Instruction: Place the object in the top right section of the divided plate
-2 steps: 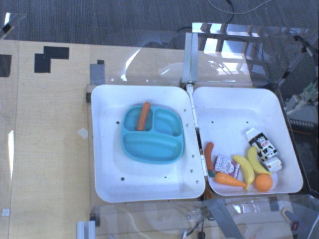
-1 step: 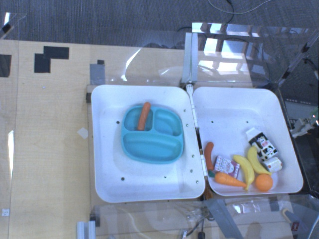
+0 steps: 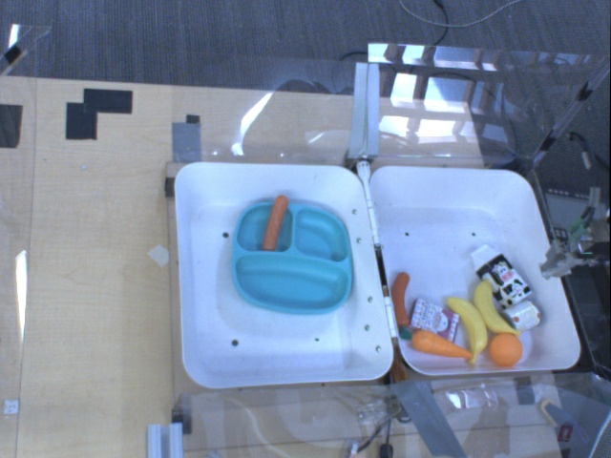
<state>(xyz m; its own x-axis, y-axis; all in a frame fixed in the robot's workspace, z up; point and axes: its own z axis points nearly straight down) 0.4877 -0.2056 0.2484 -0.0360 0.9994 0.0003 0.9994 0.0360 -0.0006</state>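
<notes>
A blue divided plate (image 3: 286, 282) lies in the middle of the left bin (image 3: 205, 351). A brown sausage (image 3: 276, 222) lies in the plate's top left section, its far end resting over the rim. The top right section (image 3: 323, 239) shows bare blue. In the right bin (image 3: 449, 208) are a second sausage (image 3: 400, 289), a pink packet (image 3: 434, 317), a carrot (image 3: 441, 345), two bananas (image 3: 480, 315), an orange (image 3: 505, 349) and a cow-patterned carton (image 3: 507, 286). My gripper (image 3: 571, 256) sits at the right bin's right rim, apart from all of them, and is mostly cut off by the frame.
A raised divider (image 3: 375, 256) separates the two bins. A clear panel and metal post (image 3: 363, 113) stand behind them. Cables (image 3: 377, 427) and fittings lie along the front edge. Wooden bench top (image 3: 86, 256) stretches to the left.
</notes>
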